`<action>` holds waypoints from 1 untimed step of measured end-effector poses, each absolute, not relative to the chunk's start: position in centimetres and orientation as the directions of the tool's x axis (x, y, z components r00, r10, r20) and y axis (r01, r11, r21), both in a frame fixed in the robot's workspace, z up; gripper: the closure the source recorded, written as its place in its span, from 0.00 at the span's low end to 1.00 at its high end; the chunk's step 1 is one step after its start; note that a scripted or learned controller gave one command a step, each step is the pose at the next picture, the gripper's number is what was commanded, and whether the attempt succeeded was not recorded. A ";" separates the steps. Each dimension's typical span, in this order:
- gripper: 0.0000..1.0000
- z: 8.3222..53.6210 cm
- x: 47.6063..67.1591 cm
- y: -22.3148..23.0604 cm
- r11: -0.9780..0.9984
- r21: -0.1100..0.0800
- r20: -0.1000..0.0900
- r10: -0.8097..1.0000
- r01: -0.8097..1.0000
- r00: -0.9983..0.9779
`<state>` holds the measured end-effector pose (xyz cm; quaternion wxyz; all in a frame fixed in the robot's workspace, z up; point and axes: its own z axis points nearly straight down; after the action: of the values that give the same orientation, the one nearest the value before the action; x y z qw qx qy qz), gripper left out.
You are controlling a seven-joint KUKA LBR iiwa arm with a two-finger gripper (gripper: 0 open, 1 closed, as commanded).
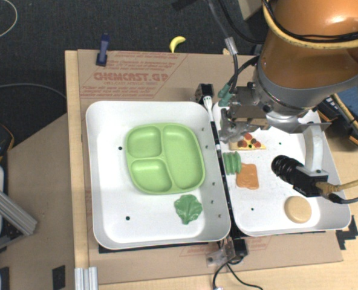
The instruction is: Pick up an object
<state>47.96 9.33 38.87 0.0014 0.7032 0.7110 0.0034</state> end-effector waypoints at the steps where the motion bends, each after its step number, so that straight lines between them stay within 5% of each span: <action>1: 1.00 40.4 47.9 17.0 0.010 0.005 0.003 1.000 1.000 -0.010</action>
<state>47.90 17.00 40.43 0.0005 0.7036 0.7106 0.0027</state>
